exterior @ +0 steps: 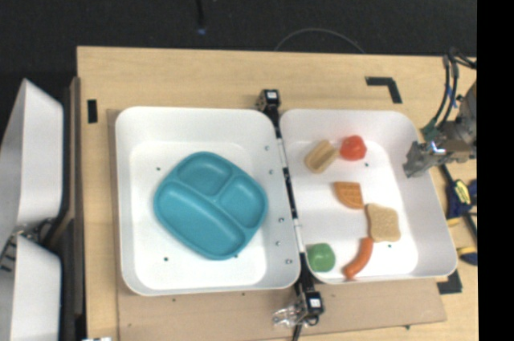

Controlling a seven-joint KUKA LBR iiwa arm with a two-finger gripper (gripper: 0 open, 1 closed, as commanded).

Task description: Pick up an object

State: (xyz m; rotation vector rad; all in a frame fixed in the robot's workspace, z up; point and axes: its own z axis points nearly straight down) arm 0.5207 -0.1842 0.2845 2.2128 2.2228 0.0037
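Fingers [414,161] beside red ball [352,148]

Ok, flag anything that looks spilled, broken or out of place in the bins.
Nothing stands out. The blue plate lies flat in the left bin, and the toy foods, among them the tomato and carrot, lie apart in the right bin.
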